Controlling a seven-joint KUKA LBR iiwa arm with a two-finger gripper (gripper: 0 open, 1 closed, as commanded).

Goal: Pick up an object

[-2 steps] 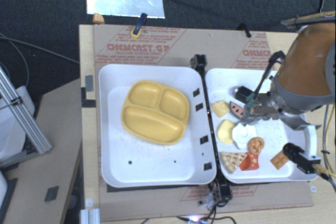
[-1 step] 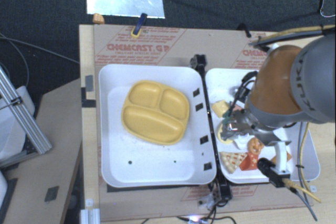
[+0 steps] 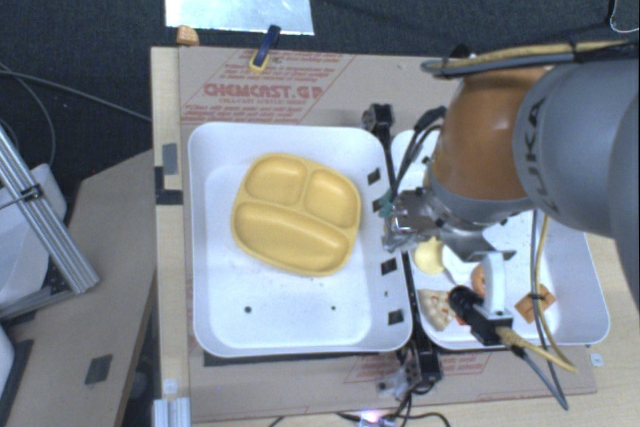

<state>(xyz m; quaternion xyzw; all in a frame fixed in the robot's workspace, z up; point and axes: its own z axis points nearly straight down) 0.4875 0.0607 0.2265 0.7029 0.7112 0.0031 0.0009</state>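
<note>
Yellow tray (image 3: 297, 212) flat in the left bin (image 3: 215, 315), a little above the middle, turned at a slant. Rounded oblong with soft corners, matte plastic, three shallow wells: two small ones along the upper right side, one long one along the lower left. Clear of the bin walls, white floor all round it.

Grey arm (image 3: 575, 145) in from the right, over the right bin (image 3: 592, 315), orange band (image 3: 485, 140) above the wrist, covering most of that bin. At the wrist's left end, the tool (image 3: 404, 223), low over the seam between the two bins, just right of the tray's right end. Spread or pressed together: cannot tell, hidden beneath the wrist.

Just below the tool in the right bin, a pale yellow lump (image 3: 428, 258), roundish and smooth. To its right an orange piece (image 3: 478, 277), half hidden. Lower, by the bin's left wall, a speckled tan piece (image 3: 433, 305). Further right, a small orange block (image 3: 541, 299).

Both bins on a brown card (image 3: 300, 85) with red print, on the table (image 3: 120, 245).
</note>
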